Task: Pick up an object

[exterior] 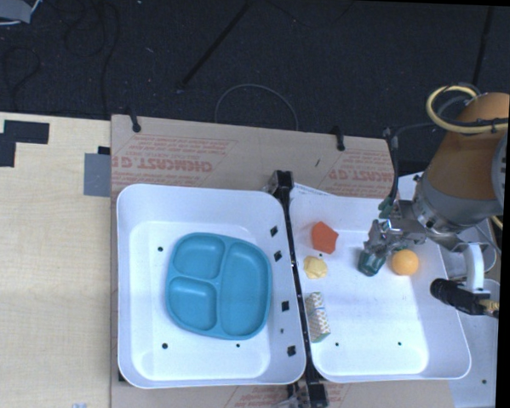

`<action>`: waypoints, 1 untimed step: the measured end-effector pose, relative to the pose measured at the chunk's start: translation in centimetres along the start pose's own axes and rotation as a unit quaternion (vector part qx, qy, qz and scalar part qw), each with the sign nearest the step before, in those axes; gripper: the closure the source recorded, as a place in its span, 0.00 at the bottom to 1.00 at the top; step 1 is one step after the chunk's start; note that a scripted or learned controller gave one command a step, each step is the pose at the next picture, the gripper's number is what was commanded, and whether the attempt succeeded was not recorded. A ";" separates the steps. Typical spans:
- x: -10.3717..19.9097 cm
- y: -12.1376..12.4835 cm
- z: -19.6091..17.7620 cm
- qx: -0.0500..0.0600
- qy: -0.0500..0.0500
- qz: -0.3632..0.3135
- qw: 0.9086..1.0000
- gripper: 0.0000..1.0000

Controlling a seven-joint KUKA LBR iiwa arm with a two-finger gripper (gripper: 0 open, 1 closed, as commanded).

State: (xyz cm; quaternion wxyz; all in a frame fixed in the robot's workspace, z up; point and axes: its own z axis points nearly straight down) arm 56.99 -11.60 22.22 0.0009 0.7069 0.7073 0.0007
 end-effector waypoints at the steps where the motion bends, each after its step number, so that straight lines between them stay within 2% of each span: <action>1: 4.6 0.4 0.4 0.003 0.001 -0.001 1.000 1.00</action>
